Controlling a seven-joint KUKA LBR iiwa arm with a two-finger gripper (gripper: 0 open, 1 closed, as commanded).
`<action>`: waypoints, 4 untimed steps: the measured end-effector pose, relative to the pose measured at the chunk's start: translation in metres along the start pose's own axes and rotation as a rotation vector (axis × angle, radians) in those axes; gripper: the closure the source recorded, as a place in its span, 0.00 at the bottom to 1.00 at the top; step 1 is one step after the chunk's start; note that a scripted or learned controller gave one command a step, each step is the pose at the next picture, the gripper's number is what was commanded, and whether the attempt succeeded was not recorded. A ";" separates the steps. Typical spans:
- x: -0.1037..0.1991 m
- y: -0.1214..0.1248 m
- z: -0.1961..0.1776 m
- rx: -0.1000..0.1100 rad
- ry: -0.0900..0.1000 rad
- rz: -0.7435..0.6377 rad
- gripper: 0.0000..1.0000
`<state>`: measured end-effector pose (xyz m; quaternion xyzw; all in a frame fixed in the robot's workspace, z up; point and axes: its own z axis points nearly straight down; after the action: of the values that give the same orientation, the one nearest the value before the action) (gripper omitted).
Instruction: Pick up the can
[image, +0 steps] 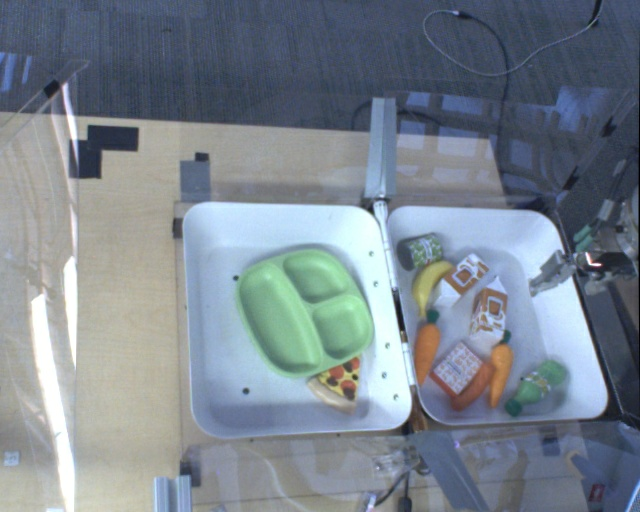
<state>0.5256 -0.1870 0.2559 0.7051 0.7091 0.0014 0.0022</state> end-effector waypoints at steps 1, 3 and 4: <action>0.047 0.044 0.156 -0.001 0.001 0.008 0.00; 0.018 0.131 0.149 0.022 0.004 -0.101 1.00; 0.066 0.137 0.033 -0.004 0.000 0.045 1.00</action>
<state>0.6620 -0.1200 0.2233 0.7207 0.6932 0.0027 0.0035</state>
